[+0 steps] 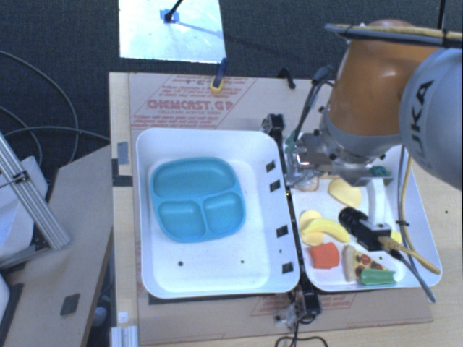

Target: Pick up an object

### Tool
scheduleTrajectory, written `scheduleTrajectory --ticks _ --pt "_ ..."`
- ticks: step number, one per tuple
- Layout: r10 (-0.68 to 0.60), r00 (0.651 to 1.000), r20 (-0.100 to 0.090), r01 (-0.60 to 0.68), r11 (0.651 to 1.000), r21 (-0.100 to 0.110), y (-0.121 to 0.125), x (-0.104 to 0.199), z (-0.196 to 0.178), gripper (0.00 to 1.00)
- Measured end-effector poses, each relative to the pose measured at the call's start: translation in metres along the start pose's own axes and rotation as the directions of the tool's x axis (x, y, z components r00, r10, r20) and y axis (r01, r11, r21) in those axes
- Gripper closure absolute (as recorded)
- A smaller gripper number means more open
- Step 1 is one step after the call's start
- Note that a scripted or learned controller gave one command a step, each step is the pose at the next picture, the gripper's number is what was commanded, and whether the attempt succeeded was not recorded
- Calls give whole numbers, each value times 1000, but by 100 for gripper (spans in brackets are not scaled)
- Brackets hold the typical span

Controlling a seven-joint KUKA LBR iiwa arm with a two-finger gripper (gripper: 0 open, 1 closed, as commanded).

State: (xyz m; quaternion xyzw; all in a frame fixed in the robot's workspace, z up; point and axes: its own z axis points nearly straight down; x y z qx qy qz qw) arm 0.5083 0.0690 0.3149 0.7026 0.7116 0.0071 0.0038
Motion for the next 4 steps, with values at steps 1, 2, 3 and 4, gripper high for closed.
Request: scheduleTrajectory --ticks 1,2,3,4 --pt "5 1000 5 -6 1000 19 56 21 122 100" --pt "5 1000 4 -5 1000 18 53 53 164 100" --pt "17 1000 5 -17 1000 18 -23 -7 129 100" --pt "4 1000 2 -4 1000 1 38 35 32 100"
